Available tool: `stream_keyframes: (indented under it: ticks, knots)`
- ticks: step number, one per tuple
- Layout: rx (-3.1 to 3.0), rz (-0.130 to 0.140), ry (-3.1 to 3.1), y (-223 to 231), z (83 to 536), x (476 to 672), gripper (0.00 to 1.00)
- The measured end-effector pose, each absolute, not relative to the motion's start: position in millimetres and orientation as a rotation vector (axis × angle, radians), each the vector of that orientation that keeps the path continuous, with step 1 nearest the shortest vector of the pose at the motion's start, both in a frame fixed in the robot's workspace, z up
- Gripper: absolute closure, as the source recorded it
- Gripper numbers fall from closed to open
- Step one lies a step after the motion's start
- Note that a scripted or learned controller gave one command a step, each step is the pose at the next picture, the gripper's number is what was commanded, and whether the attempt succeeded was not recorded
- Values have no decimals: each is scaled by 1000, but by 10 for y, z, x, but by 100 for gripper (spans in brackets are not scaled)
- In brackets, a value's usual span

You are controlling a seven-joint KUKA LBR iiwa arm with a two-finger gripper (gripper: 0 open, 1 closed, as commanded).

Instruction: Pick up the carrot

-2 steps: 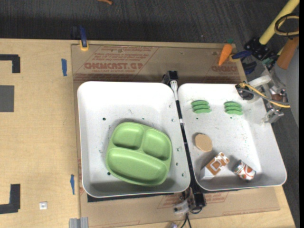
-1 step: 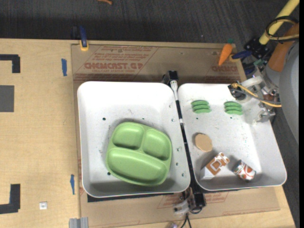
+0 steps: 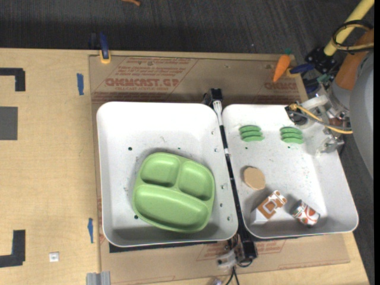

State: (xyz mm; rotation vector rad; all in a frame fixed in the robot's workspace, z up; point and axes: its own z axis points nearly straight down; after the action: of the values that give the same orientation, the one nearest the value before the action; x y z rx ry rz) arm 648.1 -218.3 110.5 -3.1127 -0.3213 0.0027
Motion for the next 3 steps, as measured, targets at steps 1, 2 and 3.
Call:
stream_keyframes:
  ticks: [1,2,3]
  knots:
    - [-3113,3,-321,-2183,1105,6481,0]
    - [-3118,3,-322,-2203,1214,6501,0]
    - [-3118,4,-321,-2204,1215,6502,0]
